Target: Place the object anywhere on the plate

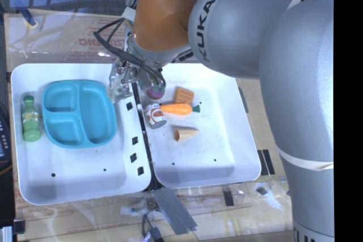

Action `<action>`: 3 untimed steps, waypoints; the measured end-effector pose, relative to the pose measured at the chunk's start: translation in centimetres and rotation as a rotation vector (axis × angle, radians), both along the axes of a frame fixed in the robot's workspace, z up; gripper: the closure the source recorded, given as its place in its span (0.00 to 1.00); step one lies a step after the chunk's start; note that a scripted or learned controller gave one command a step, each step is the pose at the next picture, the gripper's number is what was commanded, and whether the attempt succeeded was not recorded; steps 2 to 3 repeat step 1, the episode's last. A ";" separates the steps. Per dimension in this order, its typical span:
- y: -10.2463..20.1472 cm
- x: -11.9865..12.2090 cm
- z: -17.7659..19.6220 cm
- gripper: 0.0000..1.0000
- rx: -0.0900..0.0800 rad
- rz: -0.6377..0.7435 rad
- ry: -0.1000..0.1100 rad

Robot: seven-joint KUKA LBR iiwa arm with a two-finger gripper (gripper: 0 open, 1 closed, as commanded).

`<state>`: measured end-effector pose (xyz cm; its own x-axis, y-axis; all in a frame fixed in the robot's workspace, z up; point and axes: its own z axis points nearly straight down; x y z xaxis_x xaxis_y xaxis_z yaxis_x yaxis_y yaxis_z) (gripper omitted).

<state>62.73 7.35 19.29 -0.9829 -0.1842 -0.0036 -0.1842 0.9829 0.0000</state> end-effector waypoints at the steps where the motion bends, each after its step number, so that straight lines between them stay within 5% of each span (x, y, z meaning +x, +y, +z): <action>1: 2.4 -5.0 -10.0 1.00 0.000 0.308 0.002; 3: 2.4 -5.0 -10.0 1.00 0.000 0.308 0.002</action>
